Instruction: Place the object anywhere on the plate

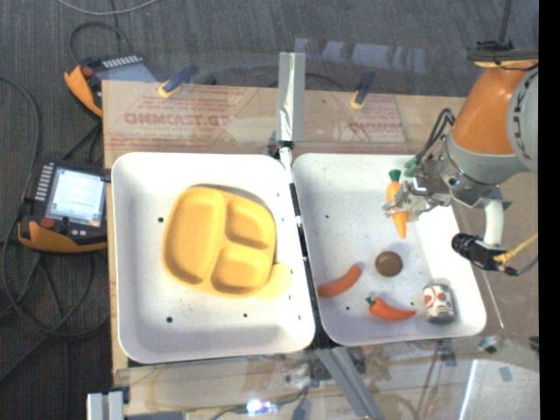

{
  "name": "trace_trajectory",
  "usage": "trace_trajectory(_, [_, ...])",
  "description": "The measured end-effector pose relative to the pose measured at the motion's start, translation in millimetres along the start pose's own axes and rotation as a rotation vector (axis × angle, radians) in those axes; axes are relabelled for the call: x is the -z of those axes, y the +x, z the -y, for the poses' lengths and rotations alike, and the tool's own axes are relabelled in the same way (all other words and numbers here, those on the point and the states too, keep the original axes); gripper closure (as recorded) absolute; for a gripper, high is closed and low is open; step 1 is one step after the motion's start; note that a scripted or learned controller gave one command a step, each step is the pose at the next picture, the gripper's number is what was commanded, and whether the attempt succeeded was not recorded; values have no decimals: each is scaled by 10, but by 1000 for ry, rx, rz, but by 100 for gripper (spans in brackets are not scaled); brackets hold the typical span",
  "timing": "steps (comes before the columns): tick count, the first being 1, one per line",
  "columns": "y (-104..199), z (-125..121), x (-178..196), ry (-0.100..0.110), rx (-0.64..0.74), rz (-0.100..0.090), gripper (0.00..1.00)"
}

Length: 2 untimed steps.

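Observation:
A yellow plate (199, 234) with three compartments lies in the left bin (140, 322). My gripper (408, 196) hangs over the upper right part of the right bin (350, 191). A small orange carrot (401, 221) with a green top stands nearly upright between its fingers, tip pointing down. The fingers are shut on the carrot's middle. I cannot tell whether the carrot's tip touches the bin floor.
Also in the right bin are a reddish sausage (339, 280), a brown ball (388, 262), an orange pepper with a green stem (390, 310) and a small can (437, 302). A raised divider (297, 226) separates the bins.

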State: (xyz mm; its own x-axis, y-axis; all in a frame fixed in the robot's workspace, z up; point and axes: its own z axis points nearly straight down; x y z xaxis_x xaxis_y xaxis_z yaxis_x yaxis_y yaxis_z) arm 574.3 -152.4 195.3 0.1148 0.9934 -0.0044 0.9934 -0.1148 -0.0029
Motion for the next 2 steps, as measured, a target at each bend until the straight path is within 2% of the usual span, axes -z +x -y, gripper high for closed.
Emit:
trace_trajectory(1, [718,-352,208,-2,433,-3,100])
trace_trajectory(2, [1389,146,-8,-2,617,-5,100])
